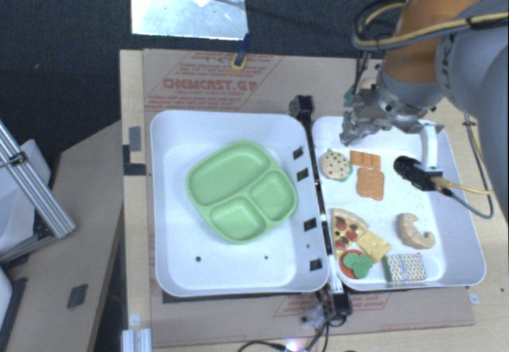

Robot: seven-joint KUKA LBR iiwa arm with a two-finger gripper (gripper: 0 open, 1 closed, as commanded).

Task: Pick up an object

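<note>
Overhead cam, here's where I'm at. My claw (352, 134) hangs over the far left corner of the right bin (455, 219), a touch behind the cookie (335, 165). From this angle I honestly can't tell whether the claw is apart or together. It's just a grey lump from up here, and I can't see anything clamped in it.

The cookie is my pick since it's closest. It lies flat on the bin floor near the wall between the bins. A cracker (365, 158) sits just beside it, with a second orange piece (371, 183) in front of that. It looks like toy food, so I'd guess light, stiff and a bit slick. It's a thin disc lying flat, which is the annoying part: not much edge to bite. I'd go straight down and pinch across its width, keeping off the cracker side so I don't snag both. With a weak squeeze it probably squirts out.

Backup plan is the croissant (416, 231) nearer the front. It sits apart from the rest and is chunkier, so I reckon it's an easier grab. The pizza (348, 225) corner is too crowded.

Pose: my arm (477, 64) comes in from the right with the orange band (425, 25) up high. The wrist is bent down, aiming the claw at the bin floor. The left bin (175, 152) just has the green plate (242, 191), well away from me.
</note>
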